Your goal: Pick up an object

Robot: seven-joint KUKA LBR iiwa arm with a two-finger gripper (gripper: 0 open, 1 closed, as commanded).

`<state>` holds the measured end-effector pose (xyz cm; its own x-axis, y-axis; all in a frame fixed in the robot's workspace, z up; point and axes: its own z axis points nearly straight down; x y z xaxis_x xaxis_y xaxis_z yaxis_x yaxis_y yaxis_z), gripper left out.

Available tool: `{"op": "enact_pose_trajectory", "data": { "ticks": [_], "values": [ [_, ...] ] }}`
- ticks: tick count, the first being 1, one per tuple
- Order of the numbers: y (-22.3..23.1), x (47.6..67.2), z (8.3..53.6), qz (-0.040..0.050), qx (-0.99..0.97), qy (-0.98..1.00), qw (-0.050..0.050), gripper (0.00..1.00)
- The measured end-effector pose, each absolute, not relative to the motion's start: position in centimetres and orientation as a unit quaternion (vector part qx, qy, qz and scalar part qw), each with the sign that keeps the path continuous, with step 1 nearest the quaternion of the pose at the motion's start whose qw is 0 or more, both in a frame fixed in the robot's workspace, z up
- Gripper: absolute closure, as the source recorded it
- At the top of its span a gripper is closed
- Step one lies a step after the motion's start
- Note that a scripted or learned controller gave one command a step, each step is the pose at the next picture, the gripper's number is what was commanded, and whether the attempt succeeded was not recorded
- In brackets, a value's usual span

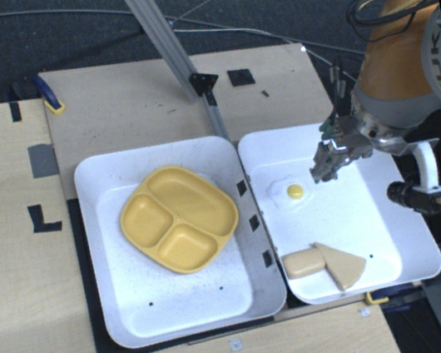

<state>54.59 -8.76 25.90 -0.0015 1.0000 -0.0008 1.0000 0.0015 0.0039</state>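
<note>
So far nothing is lifted — your gripper (326,168) hangs over the right bin (397,220) toward its far edge, and I cannot tell its state; the fried egg (289,193) lies just beside it; the whole pick remains.

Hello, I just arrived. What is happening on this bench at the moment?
A grey and orange robot arm reaches in from the right, and its gripper is over the right bin, near a small fried-egg toy. Nothing is visible between its fingers, so no object is picked up yet. Two tan food pieces lie at the near edge of that bin. The left bin holds a yellow divided plate, which nothing is touching.
</note>
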Motion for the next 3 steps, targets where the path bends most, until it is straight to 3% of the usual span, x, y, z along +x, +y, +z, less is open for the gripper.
{"op": "enact_pose_trajectory", "data": {
  "ticks": [3],
  "values": [
    [7.4,56.9,25.0,-0.0004,0.705,0.709,-0.001,1.0]
  ]
}}
